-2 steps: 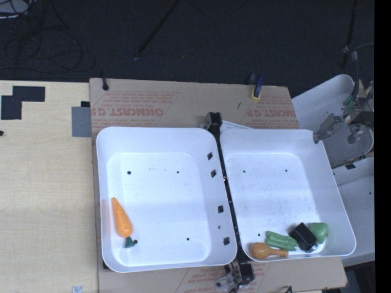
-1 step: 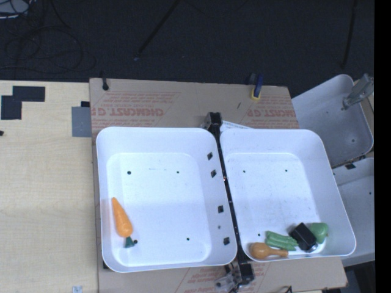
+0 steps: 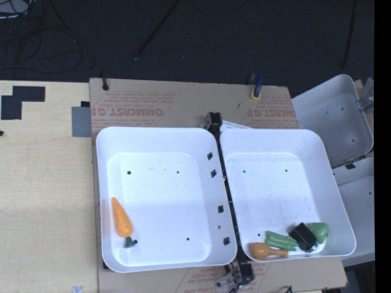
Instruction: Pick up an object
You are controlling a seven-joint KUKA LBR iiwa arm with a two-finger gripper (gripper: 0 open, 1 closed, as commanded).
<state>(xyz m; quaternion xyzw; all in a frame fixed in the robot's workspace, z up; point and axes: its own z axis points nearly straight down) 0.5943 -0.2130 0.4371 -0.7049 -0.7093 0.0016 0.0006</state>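
At front-left of the left-hand bin (image 3: 153, 133), noting 1 orange toy carrot (image 3: 121, 218) lying flat, judging it light, stiff, slightly slick, favouring a pinch across its thick middle; gripper state impossible to tell.

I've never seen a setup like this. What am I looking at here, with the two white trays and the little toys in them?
This is a robot's practice bench, photographed by one fixed camera looking down at a slant. Two shallow white bins sit side by side on a cardboard sheet. The left bin holds a toy carrot near its lower left corner. The right bin has a small cluster in its lower right corner: an orange pear-shaped toy, a green vegetable toy, a black block and another green piece. The robot's job is to pick up one of these. Nothing is being held at this moment.
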